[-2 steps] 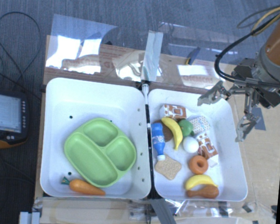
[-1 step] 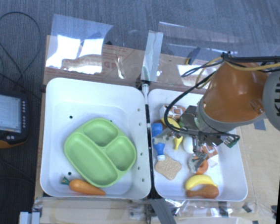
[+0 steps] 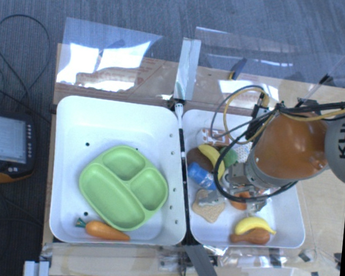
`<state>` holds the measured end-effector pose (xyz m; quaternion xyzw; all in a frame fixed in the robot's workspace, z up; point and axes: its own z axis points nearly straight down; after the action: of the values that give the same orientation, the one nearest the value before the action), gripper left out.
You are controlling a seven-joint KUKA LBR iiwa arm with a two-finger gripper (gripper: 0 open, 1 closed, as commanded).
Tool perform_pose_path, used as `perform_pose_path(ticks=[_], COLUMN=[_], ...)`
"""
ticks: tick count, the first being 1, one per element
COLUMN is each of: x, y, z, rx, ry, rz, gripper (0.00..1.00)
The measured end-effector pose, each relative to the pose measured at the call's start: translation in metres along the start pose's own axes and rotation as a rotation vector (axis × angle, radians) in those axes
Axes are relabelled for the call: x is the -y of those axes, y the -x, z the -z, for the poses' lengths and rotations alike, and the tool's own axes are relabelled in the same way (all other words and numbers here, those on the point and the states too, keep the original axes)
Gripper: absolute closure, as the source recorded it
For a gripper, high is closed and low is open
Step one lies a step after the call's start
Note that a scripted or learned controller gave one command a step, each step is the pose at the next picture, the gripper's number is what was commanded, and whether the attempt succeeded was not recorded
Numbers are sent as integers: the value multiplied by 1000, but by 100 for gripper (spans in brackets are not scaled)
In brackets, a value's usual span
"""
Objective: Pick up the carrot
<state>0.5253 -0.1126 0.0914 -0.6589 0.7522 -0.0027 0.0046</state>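
The gripper [image 3: 240, 193] hangs low in the right bin [image 3: 291, 229], its fingers hidden under the wrist, so I cannot tell their state. The carrot [image 3: 107, 231] lies far left of it, in the left bin [image 3: 66, 154], touching the green plate [image 3: 124, 187]. The arm [image 3: 337, 142] reads "KU".

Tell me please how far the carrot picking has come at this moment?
Nothing looks done yet. The carrot lies in the left bin, at its near edge beside the green plate. The arm is over the right bin, among other food items. Reaching, gripping and lifting the carrot all remain.
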Motion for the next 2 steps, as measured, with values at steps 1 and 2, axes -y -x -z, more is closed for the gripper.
perform_pose_path(ticks=[1, 2], x=[136, 60], y=[-12, 22], z=[49, 10], rx=[2, 4], ry=[2, 15], rz=[59, 165], gripper=[0, 0])
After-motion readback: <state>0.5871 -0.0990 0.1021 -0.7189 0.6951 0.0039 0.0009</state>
